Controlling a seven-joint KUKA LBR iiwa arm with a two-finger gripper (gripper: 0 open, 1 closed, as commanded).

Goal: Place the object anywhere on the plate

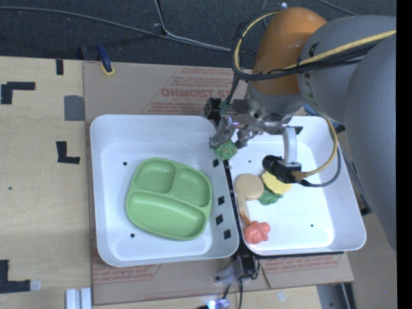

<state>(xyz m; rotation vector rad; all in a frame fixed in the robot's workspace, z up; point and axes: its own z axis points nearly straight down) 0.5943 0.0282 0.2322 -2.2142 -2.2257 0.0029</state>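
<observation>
Since the claw [226,141] hangs over the rims where the two bins meet, we read this as the carry toward the plate [170,198]. In the camera view we see a small green leafy object [226,150] pinched between the claw's fingers, so we take it as clenched on that piece and lifted clear of the bin floor. The plate, light green with three compartments, lies in the left bin [109,140], below and to the left of the claw in this view, near but not under it. Below and to the right of the claw, in the right bin [322,230], sit a tan round piece [248,186], a yellow piece [278,184] with a bit of green beside it, and a reddish-orange piece [256,232]; these lie well apart from the held object.

To do this step well, we judge the arm should travel left and toward the near edge until the claw stands over one of the plate's compartments, staying high enough to pass the bin rims. We would then lower before letting go, since a light leafy piece dropped from height may bounce off the plate's raised dividers
</observation>
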